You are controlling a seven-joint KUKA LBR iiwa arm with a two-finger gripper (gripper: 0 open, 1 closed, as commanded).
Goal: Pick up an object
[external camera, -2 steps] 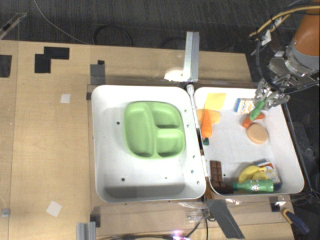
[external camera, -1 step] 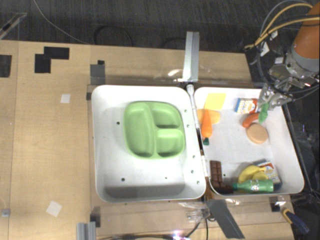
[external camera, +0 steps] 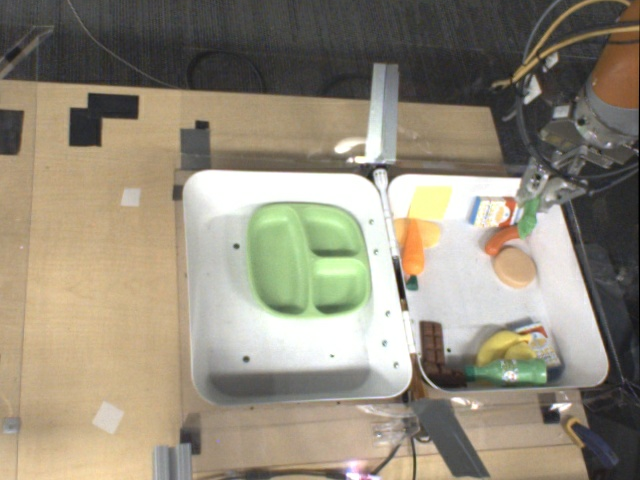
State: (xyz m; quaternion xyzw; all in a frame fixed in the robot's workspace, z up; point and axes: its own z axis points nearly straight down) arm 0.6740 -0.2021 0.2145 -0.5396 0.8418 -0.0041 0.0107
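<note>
Reaching into the right bin (external camera: pixel 590 313) from the right, my arm (external camera: pixel 612 88) sits high over the far corner, orange band up top, wrist tilted down toward the bin's far right side. I judge this as the approach step of the pick: nothing lifted yet, no object visibly between the fingers.

Largest first. The tabletop (external camera: pixel 90 268) carries both bins. The left bin (external camera: pixel 215 358) holds a green divided tray (external camera: pixel 308 258). The right bin holds everything grabbable: a yellow card or sponge (external camera: pixel 430 202) at the far edge, an orange carrot-like piece (external camera: pixel 413 248) against the left wall, a green bottle (external camera: pixel 510 372) lying at the near edge with a banana (external camera: pixel 503 346) just behind it, a tan round disc (external camera: pixel 516 267) mid-right, a brown chocolate bar (external camera: pixel 432 342) near the left wall, a small white-and-blue box (external camera: pixel 492 211), and a small red piece (external camera: pixel 502 239) just beside the disc.

The pincer (external camera: pixel 532 208) hangs by the small box and above the red piece; a green tip shows there. Whether its fingers are apart or together I cannot tell, too small and cluttered.

Likely target, my guess: the red piece or the small box. Next move calls for a straight drop, centring on one item, avoiding the disc touching close by, then a clean close.
</note>
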